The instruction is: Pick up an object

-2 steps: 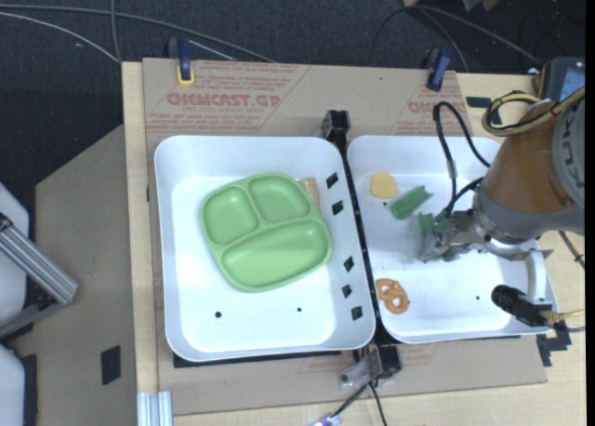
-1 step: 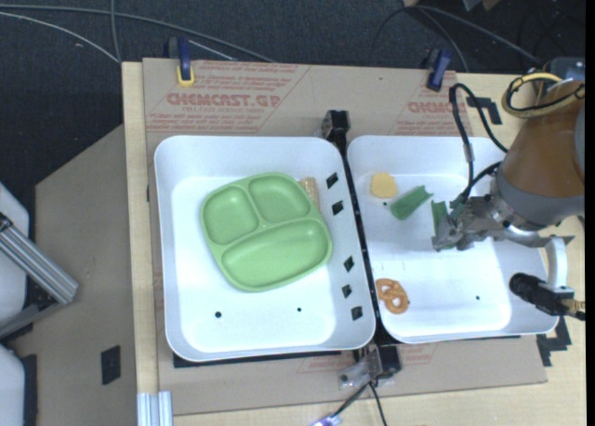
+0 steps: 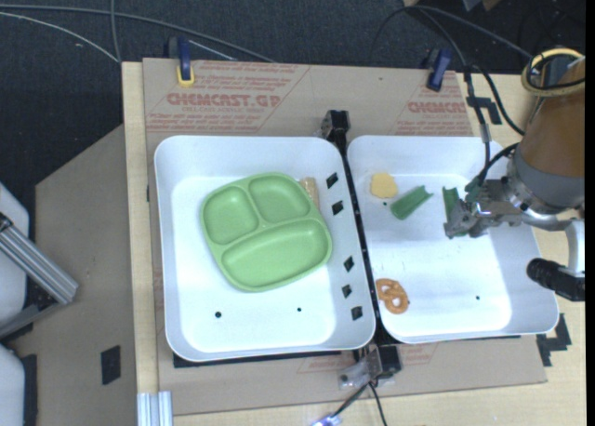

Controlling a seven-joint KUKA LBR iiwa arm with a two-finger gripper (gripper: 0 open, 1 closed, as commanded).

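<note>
In the right bin [image 3: 483, 312] lie a small yellow round piece [image 3: 383, 185], a green flat piece [image 3: 410, 202] beside it, and a brown pretzel [image 3: 392, 296] near the front left corner. My gripper [image 3: 461, 219] hangs low over the right part of that bin, just right of the green piece. A dark green bit [image 3: 452, 201] sits right against its fingers; whether it is held is unclear. The left bin [image 3: 186, 303] holds a green divided plate [image 3: 267, 230].
A black divider [image 3: 346, 229] with clips runs between the two bins. A small tan piece [image 3: 309, 190] peeks out behind the plate's far right rim. Cables run across the dark floor at the back, and the arm's orange band [image 3: 562, 136] stands over the right bin's far corner.
</note>
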